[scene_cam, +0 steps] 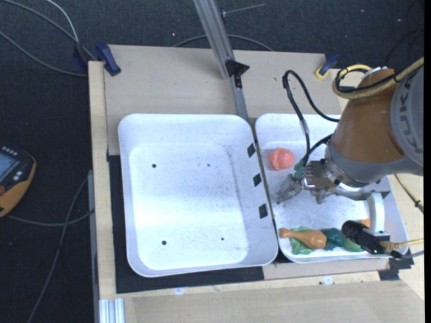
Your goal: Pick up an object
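The gripper (288, 188) hangs low over the right bin (291, 122) near its left wall, fingers spread apart and holding nothing. A pink ball (282, 158) lies just beyond them; orange-and-green toys (314, 238) rest along the bin's front edge.

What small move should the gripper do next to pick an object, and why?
Probably shift toward the pink ball and lower over it. The gripper hangs just beside it in the right bin, and the ball lies apart from the other items, so it seems easiest.
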`<state>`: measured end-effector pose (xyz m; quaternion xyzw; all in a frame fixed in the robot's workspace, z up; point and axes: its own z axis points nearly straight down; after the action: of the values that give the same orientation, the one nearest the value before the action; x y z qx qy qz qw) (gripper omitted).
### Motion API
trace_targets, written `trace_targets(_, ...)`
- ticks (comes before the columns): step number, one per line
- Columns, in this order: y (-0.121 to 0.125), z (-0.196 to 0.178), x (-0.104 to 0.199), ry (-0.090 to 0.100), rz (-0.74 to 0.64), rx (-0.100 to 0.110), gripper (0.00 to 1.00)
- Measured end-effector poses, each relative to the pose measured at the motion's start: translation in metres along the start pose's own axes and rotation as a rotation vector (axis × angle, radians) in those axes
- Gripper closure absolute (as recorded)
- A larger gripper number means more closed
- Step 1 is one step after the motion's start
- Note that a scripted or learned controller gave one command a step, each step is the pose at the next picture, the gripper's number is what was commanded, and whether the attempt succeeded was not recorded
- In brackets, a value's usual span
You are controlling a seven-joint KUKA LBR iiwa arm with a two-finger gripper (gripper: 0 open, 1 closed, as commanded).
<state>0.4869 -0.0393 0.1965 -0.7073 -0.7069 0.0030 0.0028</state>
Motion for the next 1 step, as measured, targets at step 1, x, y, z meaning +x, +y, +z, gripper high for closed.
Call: trace_targets(1, 0.0162, -0.057, 0.0156, 0.001, 0.074, -0.012, 0.0)
